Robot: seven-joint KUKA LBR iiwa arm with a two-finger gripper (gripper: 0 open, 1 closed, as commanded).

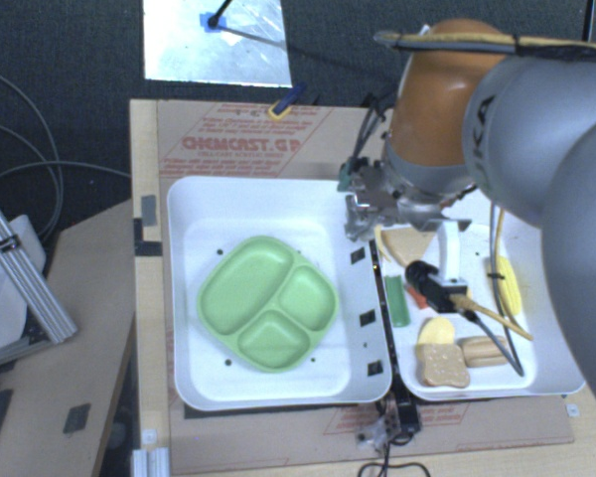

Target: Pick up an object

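Observation:
My gripper hangs low over the far end of the wall between the two bins, under the orange-banded wrist. The right bin holds several toy foods. A tan wedge lies just right of the gripper, and a green stick lies along the bin's left wall. A white stick and a yellow corn-like piece lie further right. Near the front are a yellow disc, a toast slice and a tan block. Nothing shows between the gripper's tips.
A green divided plate fills the middle of the left bin. The arm's large grey body covers the right bin's far right part. Cardboard lies under both bins, and a metal frame stands at the left.

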